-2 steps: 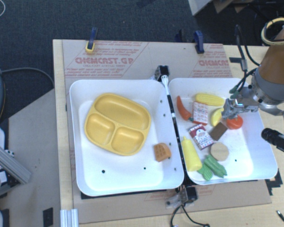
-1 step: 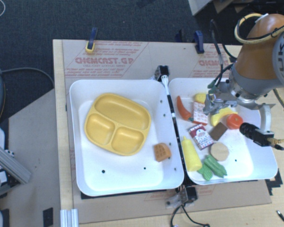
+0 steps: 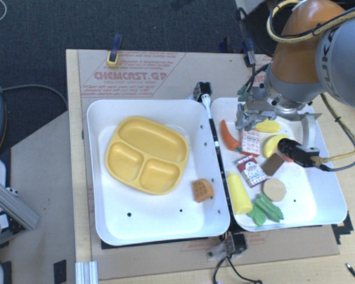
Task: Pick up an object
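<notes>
Tool (image 3: 247, 118) fingers hidden by wrist, arm (image 3: 319, 40) cut off at rt edge

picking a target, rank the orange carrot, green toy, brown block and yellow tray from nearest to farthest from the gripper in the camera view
From the gripper:
1. orange carrot, right bin, just beside it
2. green toy, right bin's near edge
3. brown block, left bin
4. yellow tray, left bin's middle
</notes>
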Controlling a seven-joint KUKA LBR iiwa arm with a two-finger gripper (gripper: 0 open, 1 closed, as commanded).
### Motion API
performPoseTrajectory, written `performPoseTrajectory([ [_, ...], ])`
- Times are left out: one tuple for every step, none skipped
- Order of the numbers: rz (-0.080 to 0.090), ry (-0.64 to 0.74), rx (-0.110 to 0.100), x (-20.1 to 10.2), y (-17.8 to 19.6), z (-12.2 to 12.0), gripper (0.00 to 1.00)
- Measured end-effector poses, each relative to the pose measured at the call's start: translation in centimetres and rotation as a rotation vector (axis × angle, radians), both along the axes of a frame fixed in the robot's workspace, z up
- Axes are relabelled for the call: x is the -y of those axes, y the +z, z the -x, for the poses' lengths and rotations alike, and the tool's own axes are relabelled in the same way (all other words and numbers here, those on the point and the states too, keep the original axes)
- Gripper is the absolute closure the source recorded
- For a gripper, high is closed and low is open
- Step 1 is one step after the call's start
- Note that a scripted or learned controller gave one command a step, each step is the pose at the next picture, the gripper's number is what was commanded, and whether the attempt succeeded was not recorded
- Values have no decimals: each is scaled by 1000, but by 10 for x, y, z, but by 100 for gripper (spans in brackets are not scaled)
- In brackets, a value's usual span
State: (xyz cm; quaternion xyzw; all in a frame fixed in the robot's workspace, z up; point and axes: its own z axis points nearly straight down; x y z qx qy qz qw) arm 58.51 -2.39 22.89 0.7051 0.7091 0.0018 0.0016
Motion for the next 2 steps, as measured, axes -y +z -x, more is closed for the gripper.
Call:
performPoseTrajectory([
  [0, 0, -2, -56, -9, -17, 100],
  [-1, 0, 0, -103, 6, -44, 100],
])
